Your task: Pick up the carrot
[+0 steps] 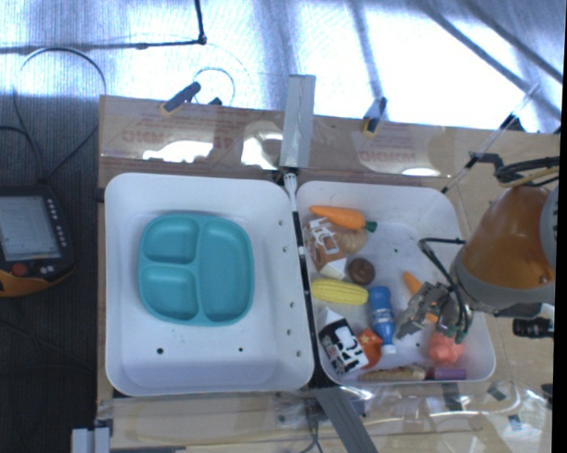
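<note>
I see the carrot (338,216) lying at the right bin's (448,214) far edge, well apart from my hand (420,319), whose fingers stand apart, empty. It looks light, rigid, slick plastic; I'd grip mid-body, across its width.

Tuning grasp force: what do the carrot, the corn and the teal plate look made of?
Carrot: likely moulded plastic, smooth even orange with a green tip. Corn: likely plastic too, uniform yellow, slight sheen. Plate: hard plastic by the look, solid teal, moulded compartments with soft highlights. Texture is too small to confirm.
</note>
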